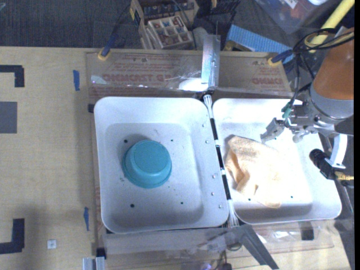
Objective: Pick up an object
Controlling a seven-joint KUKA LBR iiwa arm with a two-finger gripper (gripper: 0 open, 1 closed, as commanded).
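camera view: two shallow white plastic bins side by side. left bin [107, 167] has a round teal plastic bowl [147, 162] sitting upside down near its middle. right bin [326, 207] has a crumpled tan/orange cloth [253, 170] against its left wall, near the divider. grey arm with orange band [337, 75] comes in from the right, over the far right part of the right bin.

risk, as a judgement: the two-finger gripper [274, 130] hangs above the far edge of the cloth, off its middle. if it descends here it may only nip a thin fold, or close on bare bin floor, and the cloth would slip out on lift. soft cloth can also drag and bunch against the divider. the bowl is well apart in the other bin, with smooth sloped sides, hard to pinch.

tool: fingertips look small and blurred against the white bin; cannot tell how far they are spread. nothing visible between them, no clear contact with the cloth.
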